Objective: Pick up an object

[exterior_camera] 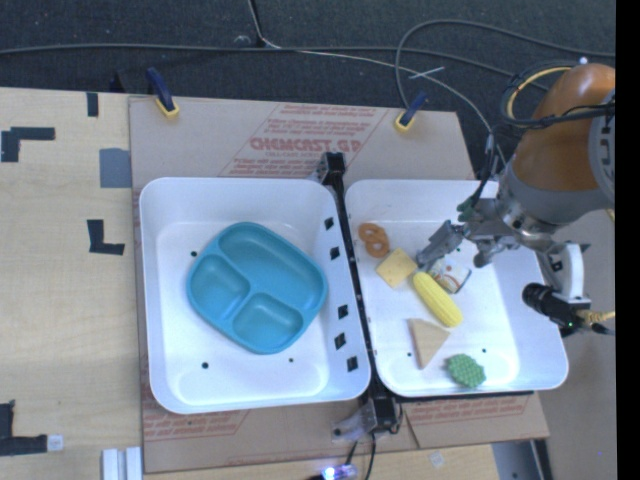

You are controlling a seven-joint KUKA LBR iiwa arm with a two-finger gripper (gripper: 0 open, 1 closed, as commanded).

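The right bin [520,313] holds a brown pretzel [373,238], a pale yellow block [396,267], a yellow corn cob [437,299], a tan wedge [428,341] and a small green knobbly piece [465,370]. My gripper [462,256] hangs over the middle of this bin, just right of the yellow block and above the upper end of the corn cob. Its fingers are spread open, with nothing between them. A small pale item [453,279] lies just below the fingers, partly hidden.
The left bin [160,268] carries a blue divided plate [257,286]. A black divider [345,268] runs between the two bins. Cables loop over the bench behind the arm [560,148] at the right.
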